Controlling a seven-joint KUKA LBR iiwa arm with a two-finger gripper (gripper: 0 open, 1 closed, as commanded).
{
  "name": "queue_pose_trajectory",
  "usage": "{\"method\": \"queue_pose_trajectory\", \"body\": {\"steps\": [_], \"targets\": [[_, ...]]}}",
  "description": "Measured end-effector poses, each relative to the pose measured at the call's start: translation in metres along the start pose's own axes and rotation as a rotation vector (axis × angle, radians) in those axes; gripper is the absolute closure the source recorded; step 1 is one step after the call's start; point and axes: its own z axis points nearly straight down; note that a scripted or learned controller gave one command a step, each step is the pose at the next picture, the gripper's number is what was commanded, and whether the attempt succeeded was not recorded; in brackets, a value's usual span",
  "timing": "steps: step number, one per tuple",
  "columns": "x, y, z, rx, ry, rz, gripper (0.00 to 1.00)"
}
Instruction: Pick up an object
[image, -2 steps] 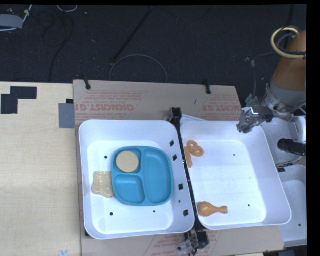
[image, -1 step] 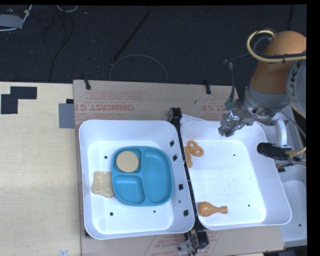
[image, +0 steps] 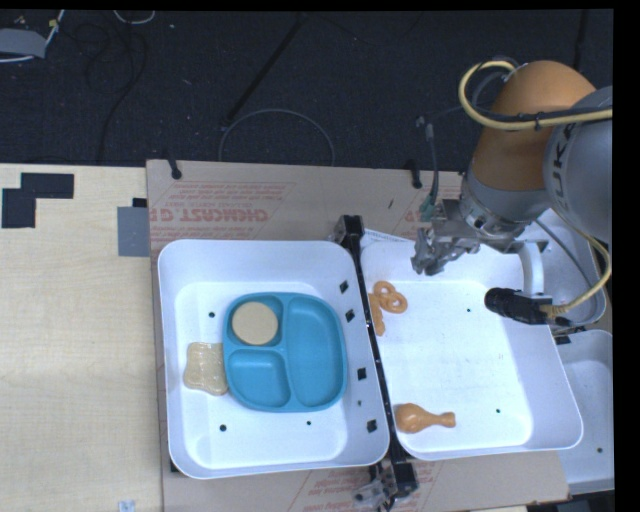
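Two toys wait in the right bin (image: 540, 425), and the end effector (image: 432, 262) hovers near the pretzel (image: 389, 299), grip state impossible to tell.

Right bin (image: 560, 400) floor mostly open in middle. Pretzel (image: 388, 299) near divider at upper left, drumstick (image: 424, 419) at lower left. Left bin (image: 180, 420) crowded: blue tray (image: 300, 360) with cookie (image: 254, 323), cracker (image: 205, 368) beside it.
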Motion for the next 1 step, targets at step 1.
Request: {"method": "queue_pose_trajectory", "body": {"steps": [1], "targets": [[0.0453, -0.0132, -0.0054, 0.0, 0.0, -0.001, 1.0]]}}
